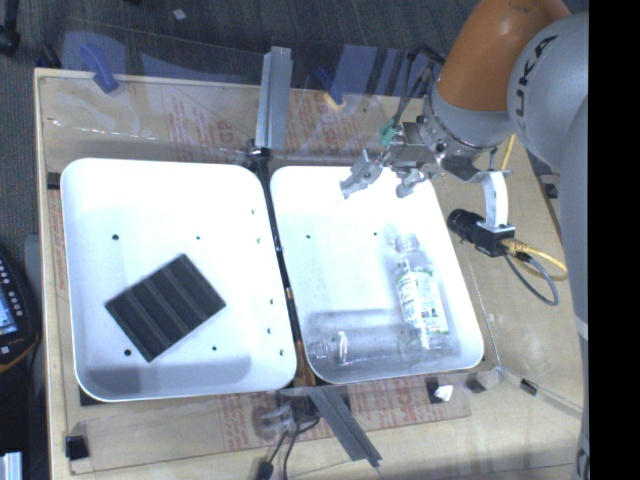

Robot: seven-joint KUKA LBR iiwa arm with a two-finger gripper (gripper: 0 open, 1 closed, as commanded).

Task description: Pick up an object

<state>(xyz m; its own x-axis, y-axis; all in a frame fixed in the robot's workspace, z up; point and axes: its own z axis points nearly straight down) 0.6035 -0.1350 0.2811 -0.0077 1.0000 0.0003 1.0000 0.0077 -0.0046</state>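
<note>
My gripper (pixel 383 181) hangs over the far edge of the right bin (pixel 330 218), its two grey fingers spread open with nothing between them. Below it in that bin a small clear bottle with a white label (pixel 418 291) lies lengthwise near the right wall. A larger clear plastic bottle (pixel 362 339) lies across the near end of the same bin, touching the small one. In the left bin (pixel 110 193) a black ribbed rectangular slab (pixel 165 306) lies flat at a slant.
A grey metal upright (pixel 272 98) stands at the far end of the divider between the bins. Another grey bracket (pixel 335 423) sticks out at the near edge. The arm's orange band and grey body fill the upper right.
</note>
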